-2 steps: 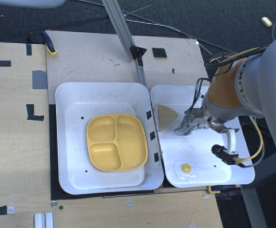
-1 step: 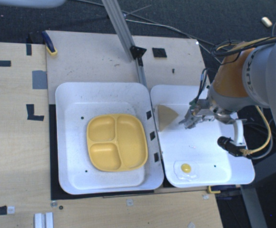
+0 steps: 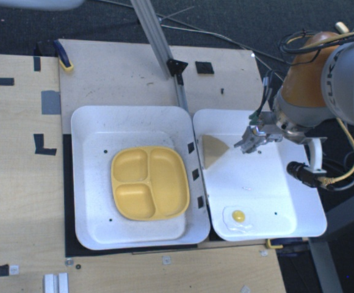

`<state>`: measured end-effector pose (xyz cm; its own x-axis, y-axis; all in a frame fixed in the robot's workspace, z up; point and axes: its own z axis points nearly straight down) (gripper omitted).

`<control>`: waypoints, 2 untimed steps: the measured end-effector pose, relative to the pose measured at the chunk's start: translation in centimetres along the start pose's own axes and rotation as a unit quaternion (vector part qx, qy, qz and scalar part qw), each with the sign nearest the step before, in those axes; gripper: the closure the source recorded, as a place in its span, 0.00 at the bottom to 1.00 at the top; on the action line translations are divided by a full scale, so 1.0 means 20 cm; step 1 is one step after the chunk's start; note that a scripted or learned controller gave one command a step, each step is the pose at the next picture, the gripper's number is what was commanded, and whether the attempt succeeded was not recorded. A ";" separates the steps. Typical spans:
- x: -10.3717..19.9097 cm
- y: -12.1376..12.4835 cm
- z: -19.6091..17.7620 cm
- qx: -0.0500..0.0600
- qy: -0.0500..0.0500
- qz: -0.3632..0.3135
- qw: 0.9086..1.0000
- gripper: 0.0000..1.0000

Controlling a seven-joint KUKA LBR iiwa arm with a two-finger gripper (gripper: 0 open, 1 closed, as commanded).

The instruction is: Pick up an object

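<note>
camera view: approach step; gripper (image 3: 250, 144) hovers right of centre, finger state unclear, beside tan wedge (image 3: 212, 148). next: descend onto it.

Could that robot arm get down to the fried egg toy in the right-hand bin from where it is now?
Probably yes. The gripper hangs over the same bin as the fried egg toy, which lies alone near the front edge with nothing covering it.
</note>
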<state>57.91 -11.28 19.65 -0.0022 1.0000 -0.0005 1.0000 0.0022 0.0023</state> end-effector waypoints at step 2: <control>0.26 0.09 -0.05 0.002 0.001 -0.002 1.000 1.00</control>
<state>59.61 -6.16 20.67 -0.0058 1.0000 0.0008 1.0000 0.0058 -0.0016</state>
